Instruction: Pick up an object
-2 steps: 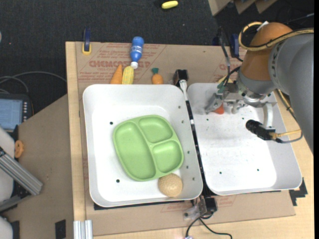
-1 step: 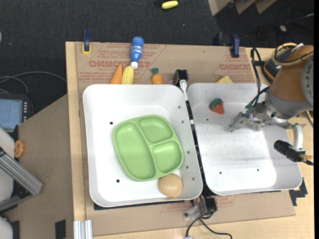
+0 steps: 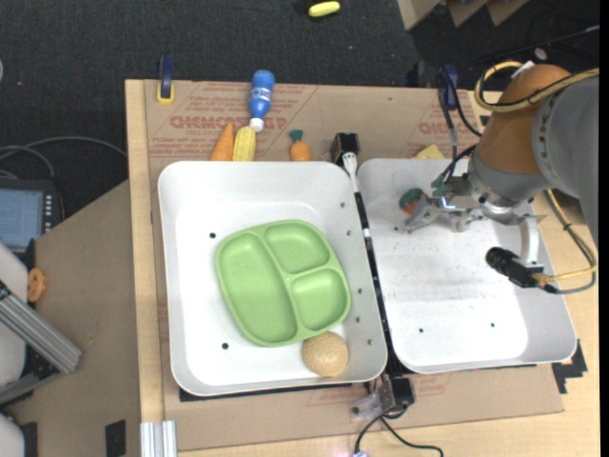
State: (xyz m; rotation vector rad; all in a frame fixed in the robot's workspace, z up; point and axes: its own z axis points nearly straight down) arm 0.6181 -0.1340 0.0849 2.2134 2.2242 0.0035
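You have the bench (image 3: pixel 143 255) under two white bins. The left bin (image 3: pixel 190 208) is the fuller one: a green divided plate (image 3: pixel 281 281) lies near its middle, and a tan round ball (image 3: pixel 325 354) sits just beside the plate's near corner, close to the bin's near edge. The right bin (image 3: pixel 457 303) is where your arm (image 3: pixel 533 131) works, reaching in over its far right corner.

At the far edge of the bench, outside the bins, you see a blue and white bottle (image 3: pixel 260 96), a toy corn cob (image 3: pixel 245 144) with a toy carrot (image 3: pixel 223 144) touching it, and a smaller carrot (image 3: pixel 300 148) a little apart.

The pincer (image 3: pixel 440 203) hangs low over the far part of the right bin. A small green and reddish object (image 3: pixel 412 199) lies just beside its tip, toward the bin's left wall. This looks like the thing to be picked. You cannot tell from here whether the pincer is spread or closed, nor whether it touches the object.

As for progress, judge the pick as not yet done: the object appears to rest on the bin floor. Closing on it and lifting remain.
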